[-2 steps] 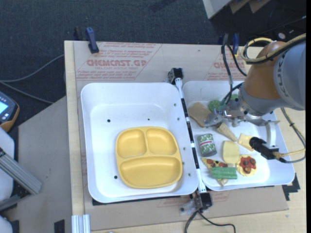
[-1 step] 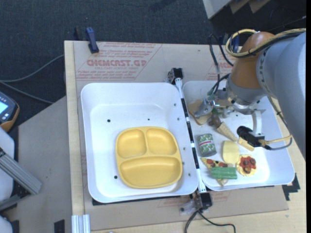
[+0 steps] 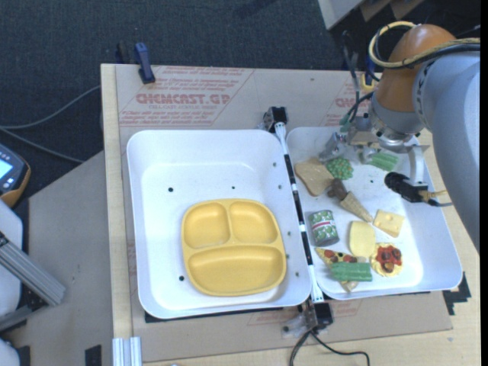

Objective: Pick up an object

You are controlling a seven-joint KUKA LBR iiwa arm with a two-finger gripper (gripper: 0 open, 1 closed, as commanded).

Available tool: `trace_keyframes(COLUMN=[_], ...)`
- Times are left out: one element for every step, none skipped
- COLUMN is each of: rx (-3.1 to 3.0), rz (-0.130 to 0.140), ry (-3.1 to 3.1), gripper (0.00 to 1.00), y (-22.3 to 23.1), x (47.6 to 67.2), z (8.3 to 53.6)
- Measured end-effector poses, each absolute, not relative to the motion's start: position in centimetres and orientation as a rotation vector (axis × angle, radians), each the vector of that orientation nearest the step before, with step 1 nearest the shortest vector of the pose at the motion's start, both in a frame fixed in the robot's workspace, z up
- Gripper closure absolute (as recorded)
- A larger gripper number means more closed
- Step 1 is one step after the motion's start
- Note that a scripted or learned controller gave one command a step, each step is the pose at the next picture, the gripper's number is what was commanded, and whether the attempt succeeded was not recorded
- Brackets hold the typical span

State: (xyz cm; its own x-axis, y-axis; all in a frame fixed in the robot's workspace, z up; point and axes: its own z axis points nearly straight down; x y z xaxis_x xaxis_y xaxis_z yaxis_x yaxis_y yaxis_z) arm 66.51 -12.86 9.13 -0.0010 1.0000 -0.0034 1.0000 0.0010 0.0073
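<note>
My gripper (image 3: pixel 336 146) hangs low over the far left part of the right bin (image 3: pixel 442 261), under the grey wrist with its orange band. Just below it lies a green dotted piece (image 3: pixel 340 167), with a tan bread slice (image 3: pixel 312 176) to its left. A green bar (image 3: pixel 383 159) lies right of the gripper. Nearer the front are a brown cone (image 3: pixel 348 197), a green and white can (image 3: pixel 321 226), a yellow cheese wedge (image 3: pixel 389 223) and a pale yellow piece (image 3: pixel 362 239). Nothing shows between the gripper's tips.
A yellow divided plate (image 3: pixel 231 246) lies in the left bin (image 3: pixel 152 166). At the front of the right bin are a pizza slice (image 3: pixel 335 256), a green stick (image 3: pixel 353 272) and a round red-topped piece (image 3: pixel 388 258). A black clip (image 3: pixel 276 117) sits where the bins meet.
</note>
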Motion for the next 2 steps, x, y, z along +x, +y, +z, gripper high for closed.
trace_keyframes(rx=[2.222,2.219], rz=[0.003,0.005], ry=[2.218,2.219], gripper=[0.00,0.00], y=[-11.5,-12.8], x=[63.1,63.2], z=[8.7,8.6])
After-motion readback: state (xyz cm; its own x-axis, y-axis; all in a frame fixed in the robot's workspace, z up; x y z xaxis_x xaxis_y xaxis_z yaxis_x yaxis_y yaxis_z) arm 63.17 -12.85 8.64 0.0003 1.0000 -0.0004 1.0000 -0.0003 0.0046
